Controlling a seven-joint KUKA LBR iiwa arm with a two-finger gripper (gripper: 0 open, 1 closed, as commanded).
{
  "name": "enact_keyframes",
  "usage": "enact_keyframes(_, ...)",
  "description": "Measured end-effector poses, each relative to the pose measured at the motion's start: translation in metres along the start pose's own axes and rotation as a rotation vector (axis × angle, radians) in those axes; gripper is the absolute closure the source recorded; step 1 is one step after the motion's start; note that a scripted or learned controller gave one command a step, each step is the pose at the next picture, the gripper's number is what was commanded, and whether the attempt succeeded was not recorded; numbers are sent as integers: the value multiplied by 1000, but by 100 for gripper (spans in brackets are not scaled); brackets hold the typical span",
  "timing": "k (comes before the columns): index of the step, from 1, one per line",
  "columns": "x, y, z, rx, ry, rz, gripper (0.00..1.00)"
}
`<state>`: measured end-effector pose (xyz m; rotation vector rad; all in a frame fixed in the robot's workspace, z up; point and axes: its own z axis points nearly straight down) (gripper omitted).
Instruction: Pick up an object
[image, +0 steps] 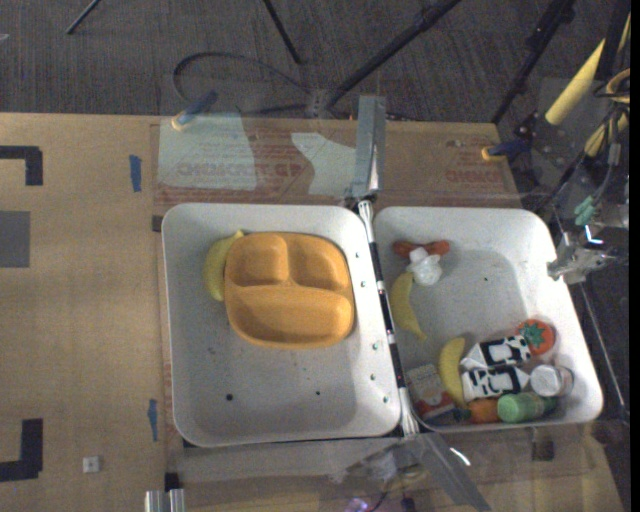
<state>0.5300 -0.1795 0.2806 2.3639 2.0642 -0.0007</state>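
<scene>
Claw (577, 262) beside bin holding yellow banana (404, 306).

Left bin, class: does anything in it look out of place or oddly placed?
Yes. The orange divided plate lies partly on top of a yellow banana, whose curve pokes out along the plate's left edge near the left bin wall.

tan wooden bench (80, 330) with blue tape marks (135, 172) — dark carpet (140, 45) and black tripod legs (400, 40) beyond.
</scene>
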Motion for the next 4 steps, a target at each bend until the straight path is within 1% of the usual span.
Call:
enact_keyframes(1, 61, -5, 5, 5, 3, 161, 100)
enact_keyframes(2, 4, -44, 35, 5, 3, 60, 100)
enact_keyframes(3, 56, -56, 49, 5, 4, -110, 100)
enact_keyframes(4, 36, -54, 41, 0, 2, -278, 100)
